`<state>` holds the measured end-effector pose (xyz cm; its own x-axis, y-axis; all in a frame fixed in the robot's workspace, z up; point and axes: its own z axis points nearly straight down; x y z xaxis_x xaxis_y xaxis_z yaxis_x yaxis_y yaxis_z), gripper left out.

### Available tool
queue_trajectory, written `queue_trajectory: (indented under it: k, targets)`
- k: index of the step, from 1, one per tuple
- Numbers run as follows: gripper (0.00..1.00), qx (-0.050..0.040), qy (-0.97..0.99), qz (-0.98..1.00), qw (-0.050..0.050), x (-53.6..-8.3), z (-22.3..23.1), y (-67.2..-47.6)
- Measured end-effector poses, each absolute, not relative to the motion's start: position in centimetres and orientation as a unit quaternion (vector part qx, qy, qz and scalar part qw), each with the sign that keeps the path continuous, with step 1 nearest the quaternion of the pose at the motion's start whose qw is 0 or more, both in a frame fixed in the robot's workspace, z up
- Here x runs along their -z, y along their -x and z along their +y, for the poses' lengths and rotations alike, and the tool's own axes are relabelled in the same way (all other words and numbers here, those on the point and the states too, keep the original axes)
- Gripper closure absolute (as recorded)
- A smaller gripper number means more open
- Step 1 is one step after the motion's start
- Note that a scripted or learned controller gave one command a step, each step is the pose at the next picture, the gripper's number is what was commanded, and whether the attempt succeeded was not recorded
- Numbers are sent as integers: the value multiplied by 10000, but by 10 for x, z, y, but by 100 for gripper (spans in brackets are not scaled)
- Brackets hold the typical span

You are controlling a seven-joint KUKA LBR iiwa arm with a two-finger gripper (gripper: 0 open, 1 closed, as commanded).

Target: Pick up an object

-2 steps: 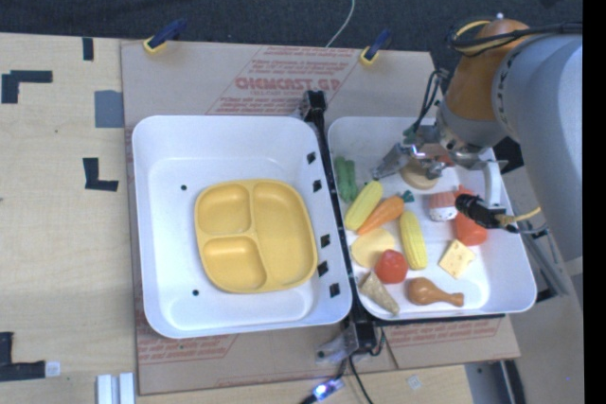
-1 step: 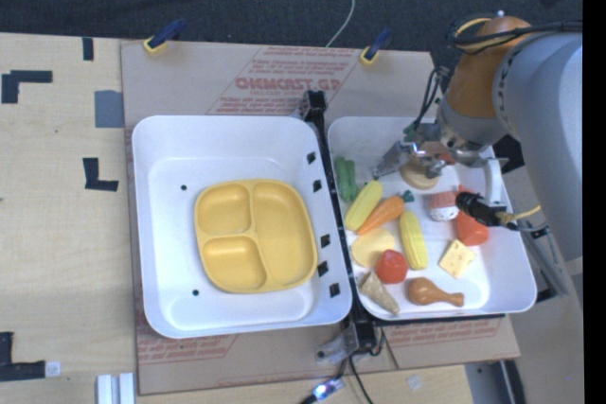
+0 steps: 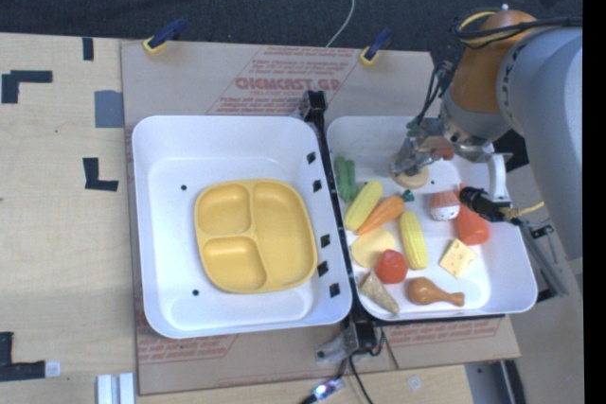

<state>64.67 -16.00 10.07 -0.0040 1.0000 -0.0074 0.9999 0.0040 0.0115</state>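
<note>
Two white bins sit side by side, the hand (image 3: pixel 414 164) low over toy food in the right bin (image 3: pixel 516 284), its grip impossible to tell.

Bright, even overhead light, soft shadows inside the white bins (image 3: pixel 151 232), mild glare there, slightly soft focus throughout.

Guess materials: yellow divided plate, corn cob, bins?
Yellow divided plate: likely molded plastic, smooth satin, soft highlights on the ridges. Corn cob: probably toy plastic, uniform color, slight sheen. White bins: look like thin formed plastic, matte, rounded corners.
</note>
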Motion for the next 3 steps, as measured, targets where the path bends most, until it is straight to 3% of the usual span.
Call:
queue_trajectory:
  k: [2,3]
  targets:
    - [100,-11,-7066,7076,15,-203,-160,-642]
    - [100,-5,-7066,7076,6,-226,-160,-642]
